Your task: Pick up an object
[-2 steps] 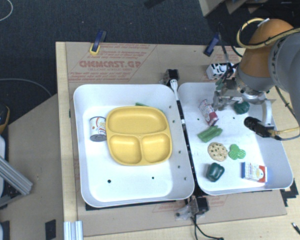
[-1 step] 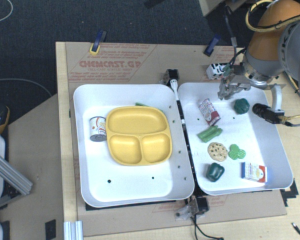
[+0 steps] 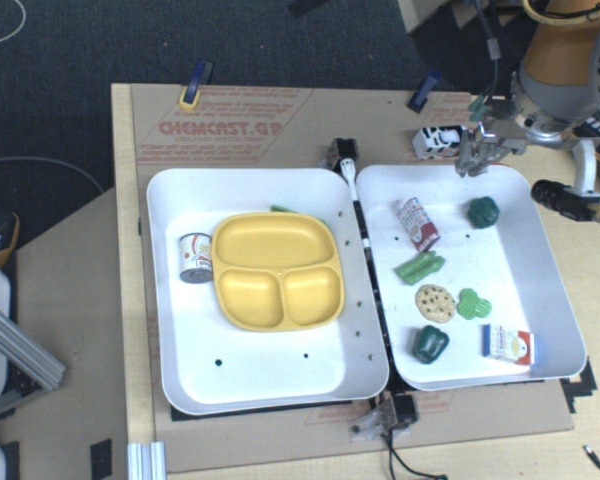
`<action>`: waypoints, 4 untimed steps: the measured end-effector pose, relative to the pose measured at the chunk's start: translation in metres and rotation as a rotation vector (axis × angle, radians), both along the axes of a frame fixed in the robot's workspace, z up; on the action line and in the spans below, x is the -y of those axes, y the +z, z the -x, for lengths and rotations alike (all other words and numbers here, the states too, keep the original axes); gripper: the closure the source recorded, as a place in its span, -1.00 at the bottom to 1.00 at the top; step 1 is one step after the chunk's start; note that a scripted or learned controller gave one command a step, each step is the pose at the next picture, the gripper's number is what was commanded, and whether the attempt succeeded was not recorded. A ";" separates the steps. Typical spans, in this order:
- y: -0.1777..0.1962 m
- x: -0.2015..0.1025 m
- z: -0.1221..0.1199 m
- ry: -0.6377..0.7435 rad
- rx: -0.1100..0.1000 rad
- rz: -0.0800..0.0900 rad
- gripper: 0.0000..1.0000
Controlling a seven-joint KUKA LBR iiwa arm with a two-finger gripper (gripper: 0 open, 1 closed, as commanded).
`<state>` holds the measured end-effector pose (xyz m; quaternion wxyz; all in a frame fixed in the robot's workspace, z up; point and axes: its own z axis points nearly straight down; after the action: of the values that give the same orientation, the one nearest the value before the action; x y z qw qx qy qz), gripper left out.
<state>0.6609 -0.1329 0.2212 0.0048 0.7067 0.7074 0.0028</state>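
My gripper (image 3: 473, 160) hangs over the back rim of the right bin (image 3: 560, 298), with nothing visibly in it. Just in front of it and to the right lies a dark green round piece (image 3: 483, 211). A red and white packet (image 3: 417, 222) lies to its front left. Further forward in that bin are a green pea pod (image 3: 419, 266), a cookie (image 3: 435, 302), a light green broccoli piece (image 3: 473, 305), a dark green pepper (image 3: 430, 343) and a small white, red and blue carton (image 3: 507, 344).
The left bin (image 3: 170, 338) holds a yellow divided plate (image 3: 277, 268), a small can (image 3: 195, 258) at its left and a green sliver (image 3: 283, 209) behind it. A black and white object (image 3: 439, 140) sits on the board beside my gripper. Clamps (image 3: 193, 85) grip the back edge.
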 end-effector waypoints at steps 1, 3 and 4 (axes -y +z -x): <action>0.005 0.000 -0.001 0.001 -0.006 -0.001 1.00; -0.003 -0.097 0.029 0.004 -0.014 -0.005 1.00; 0.002 -0.153 0.041 0.006 -0.015 -0.006 1.00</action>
<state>0.6195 0.0196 0.2229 -0.0026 0.7047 0.7095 -0.0002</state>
